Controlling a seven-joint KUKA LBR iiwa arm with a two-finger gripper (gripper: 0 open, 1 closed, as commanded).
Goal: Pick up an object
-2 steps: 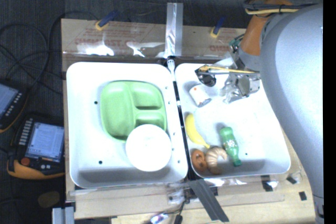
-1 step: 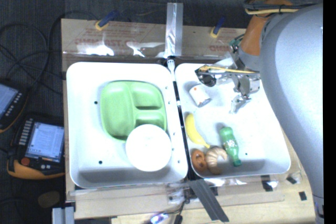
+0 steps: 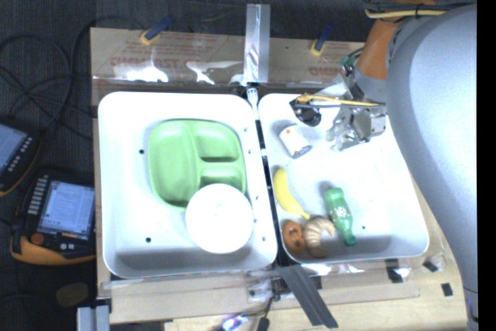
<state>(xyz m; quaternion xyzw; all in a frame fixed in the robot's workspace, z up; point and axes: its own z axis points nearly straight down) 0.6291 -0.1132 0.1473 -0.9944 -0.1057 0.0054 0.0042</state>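
Note:
My gripper (image 3: 348,137) hangs over the back of the right bin (image 3: 387,174), reaching in from the right. A small white cup with an orange mark (image 3: 294,139) lies just left of it, apart from it. Farther forward in the same bin lie a yellow banana (image 3: 287,194), a green bottle (image 3: 339,215), a brown round piece (image 3: 293,236) and a tan shell-like piece (image 3: 318,229). Nothing shows between the gripper and the bin floor beneath it.
The left bin (image 3: 124,167) holds a green divided plate (image 3: 194,155) with a white round dish (image 3: 220,218) overlapping its front edge. A raised divider (image 3: 260,159) separates the two bins. The grey arm (image 3: 442,128) covers the right side.

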